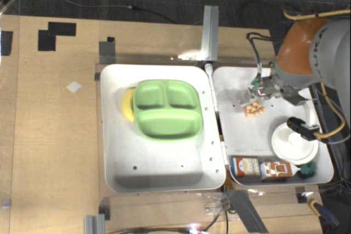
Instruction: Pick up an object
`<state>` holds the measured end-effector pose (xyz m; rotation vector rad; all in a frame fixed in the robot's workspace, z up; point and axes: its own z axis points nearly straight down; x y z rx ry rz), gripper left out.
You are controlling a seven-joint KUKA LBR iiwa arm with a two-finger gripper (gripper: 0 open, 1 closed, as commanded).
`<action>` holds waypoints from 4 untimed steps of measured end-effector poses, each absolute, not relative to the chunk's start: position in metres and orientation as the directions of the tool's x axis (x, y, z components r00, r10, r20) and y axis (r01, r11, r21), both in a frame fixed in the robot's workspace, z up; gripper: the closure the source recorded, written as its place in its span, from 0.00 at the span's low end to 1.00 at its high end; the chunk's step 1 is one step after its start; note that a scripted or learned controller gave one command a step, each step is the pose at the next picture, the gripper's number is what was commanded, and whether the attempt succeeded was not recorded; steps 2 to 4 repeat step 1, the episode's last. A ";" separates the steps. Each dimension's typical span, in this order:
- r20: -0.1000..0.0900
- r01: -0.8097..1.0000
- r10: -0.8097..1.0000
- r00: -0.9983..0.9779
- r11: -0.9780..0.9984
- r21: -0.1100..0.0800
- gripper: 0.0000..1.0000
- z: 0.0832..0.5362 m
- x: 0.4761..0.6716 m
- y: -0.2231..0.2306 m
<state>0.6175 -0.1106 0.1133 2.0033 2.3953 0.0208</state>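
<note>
The gripper [255, 90] hangs low over the right bin [233, 134], near its far edge; whether it is spread or pressed together cannot be told from this angle. A small tan object [253, 110] lies on the bin floor directly beneath and just in front of it, apparently not held. Further toward the near side from the gripper sit a white bowl [293, 145] and a carton [263, 168] lying flat. Well to its left, a green divided plate [167, 109] rests in the left bin [118, 134], over a yellow item [127, 105].

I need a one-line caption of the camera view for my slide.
Claw above a small tan object in the right bin; green tray in the left bin.
</note>
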 end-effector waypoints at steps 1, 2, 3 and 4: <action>-0.001 0.987 0.987 -0.163 0.163 0.006 1.00 0.186 0.596 -0.043; -0.001 0.987 0.987 -0.163 0.163 0.006 1.00 0.186 0.596 -0.043; -0.001 0.987 0.987 -0.163 0.163 0.006 1.00 0.186 0.596 -0.043; -0.001 0.987 0.987 -0.163 0.163 0.006 1.00 0.186 0.596 -0.043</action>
